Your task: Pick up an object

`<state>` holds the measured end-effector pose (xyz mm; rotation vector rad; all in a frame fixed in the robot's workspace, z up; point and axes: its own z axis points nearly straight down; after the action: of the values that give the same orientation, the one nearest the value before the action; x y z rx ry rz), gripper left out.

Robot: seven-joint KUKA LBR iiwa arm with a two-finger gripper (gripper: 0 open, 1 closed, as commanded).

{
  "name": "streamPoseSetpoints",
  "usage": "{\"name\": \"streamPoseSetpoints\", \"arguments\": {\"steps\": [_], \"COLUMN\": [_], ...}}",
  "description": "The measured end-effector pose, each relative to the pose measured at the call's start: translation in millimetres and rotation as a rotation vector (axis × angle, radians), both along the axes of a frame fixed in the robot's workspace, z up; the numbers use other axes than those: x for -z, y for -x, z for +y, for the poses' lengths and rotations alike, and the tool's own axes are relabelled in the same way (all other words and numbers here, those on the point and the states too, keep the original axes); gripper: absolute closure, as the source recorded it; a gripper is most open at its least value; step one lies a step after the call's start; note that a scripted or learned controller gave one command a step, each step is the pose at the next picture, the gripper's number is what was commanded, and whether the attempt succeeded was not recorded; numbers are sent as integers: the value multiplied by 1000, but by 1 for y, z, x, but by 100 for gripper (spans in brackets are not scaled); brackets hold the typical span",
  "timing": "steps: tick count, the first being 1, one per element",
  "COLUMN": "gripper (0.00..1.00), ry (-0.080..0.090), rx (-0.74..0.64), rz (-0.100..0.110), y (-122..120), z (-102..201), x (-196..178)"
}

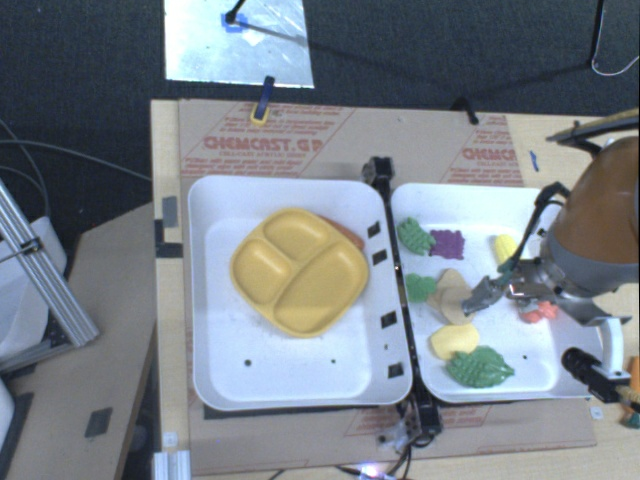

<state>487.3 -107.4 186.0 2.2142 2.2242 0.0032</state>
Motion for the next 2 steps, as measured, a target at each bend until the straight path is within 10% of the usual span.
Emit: {"name": "streamPoseSetpoints", "arguments": {"steps": [2], "gripper": [0], "ry": [-3], "rx": [-1], "rz": [6], "y": [1], "z": [17], "x": [105]}}
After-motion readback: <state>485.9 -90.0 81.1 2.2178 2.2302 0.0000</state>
